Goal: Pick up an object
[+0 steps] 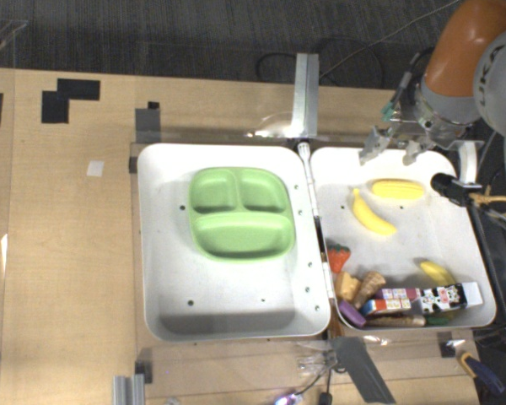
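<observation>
On the wooden counter point(84, 251), the right bin point(455, 251) holds two bananas near its far edge. The gripper point(392, 148) hangs over that edge, jaws parted and empty; the nearest banana point(396, 191) lies crosswise just below them.

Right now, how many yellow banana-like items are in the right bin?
3: one near the far wall, one beside it toward the middle, one small by the near clutter, which may hide more.

bins: 2 – left bin point(156, 226), right bin point(455, 234) | green divided plate point(239, 212): 1 | yellow toy fruits: 3 – point(395, 191), point(372, 216), point(435, 272) | small toys heaped at the right bin's near edge point(379, 298): count unclear
</observation>
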Action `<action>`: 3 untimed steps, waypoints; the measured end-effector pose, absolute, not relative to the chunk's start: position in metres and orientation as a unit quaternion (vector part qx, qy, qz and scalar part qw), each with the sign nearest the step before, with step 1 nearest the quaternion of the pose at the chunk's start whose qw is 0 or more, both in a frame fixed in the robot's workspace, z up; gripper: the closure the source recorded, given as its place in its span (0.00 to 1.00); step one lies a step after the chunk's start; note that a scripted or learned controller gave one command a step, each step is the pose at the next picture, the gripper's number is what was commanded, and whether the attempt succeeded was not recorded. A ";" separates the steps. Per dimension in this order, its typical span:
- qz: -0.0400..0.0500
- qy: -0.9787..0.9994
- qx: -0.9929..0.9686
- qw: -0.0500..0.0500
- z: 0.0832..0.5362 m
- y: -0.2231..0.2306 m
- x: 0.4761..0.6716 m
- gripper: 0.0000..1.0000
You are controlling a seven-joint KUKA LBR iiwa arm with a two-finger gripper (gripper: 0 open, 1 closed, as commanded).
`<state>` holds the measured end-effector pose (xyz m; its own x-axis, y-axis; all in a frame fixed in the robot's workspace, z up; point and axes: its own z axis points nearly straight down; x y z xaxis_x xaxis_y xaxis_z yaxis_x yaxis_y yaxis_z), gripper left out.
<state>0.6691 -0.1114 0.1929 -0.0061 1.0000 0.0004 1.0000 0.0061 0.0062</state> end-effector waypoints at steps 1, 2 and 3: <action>0.003 0.758 0.652 0.003 0.097 -0.101 0.640 0.00; 0.005 0.710 0.704 0.004 0.090 -0.118 0.615 0.00; 0.009 0.711 0.703 0.007 0.103 -0.116 0.618 1.00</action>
<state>0.6178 -0.1162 0.1029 -0.0117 0.9999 0.0031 0.9997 0.0117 0.0219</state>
